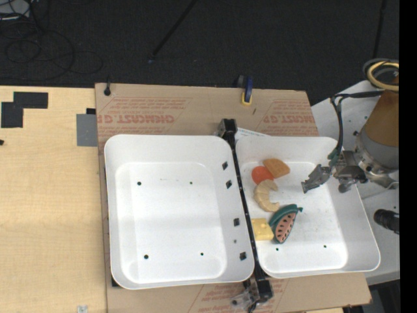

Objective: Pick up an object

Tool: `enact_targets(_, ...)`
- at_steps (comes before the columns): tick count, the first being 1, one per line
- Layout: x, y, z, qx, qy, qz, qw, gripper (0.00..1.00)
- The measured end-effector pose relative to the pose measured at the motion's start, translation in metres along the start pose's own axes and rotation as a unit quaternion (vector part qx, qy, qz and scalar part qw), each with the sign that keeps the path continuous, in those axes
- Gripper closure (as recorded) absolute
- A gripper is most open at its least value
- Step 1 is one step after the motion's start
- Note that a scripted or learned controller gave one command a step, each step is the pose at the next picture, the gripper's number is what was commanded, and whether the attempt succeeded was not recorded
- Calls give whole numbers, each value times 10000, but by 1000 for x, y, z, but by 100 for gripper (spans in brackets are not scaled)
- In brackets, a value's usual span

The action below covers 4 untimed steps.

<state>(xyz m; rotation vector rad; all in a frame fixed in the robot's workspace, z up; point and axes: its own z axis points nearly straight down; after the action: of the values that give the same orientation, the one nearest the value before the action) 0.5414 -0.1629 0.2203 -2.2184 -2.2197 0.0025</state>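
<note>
We see the claw [313, 181] over the right bin [352, 256], just right of a cluster on that bin's left half: an orange piece [277, 167], a red piece [262, 175], a pale curved piece [265, 195], a yellow block [261, 229] and a watermelon slice [284, 223]. Whether the claw stands open or closed we cannot tell, and nothing shows between its tips. The cluster lies close to the black divider [238, 194] between the bins, while bare floor lies along the right bin's right side and across the left bin [169, 214].
</note>
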Motion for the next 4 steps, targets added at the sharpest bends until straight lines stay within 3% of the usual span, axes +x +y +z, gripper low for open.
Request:
enact_targets(1, 30, -40, 90, 28, 11, -5, 10000, 0)
enact_targets(2, -51, -31, 57, -20, -20, 14, 10000, 0)
enact_targets(3, -50, -33, 49, 3, 3, 31, 10000, 100)
enact_targets(4, -26, 3, 136, -15, -10, -9, 10000, 100)
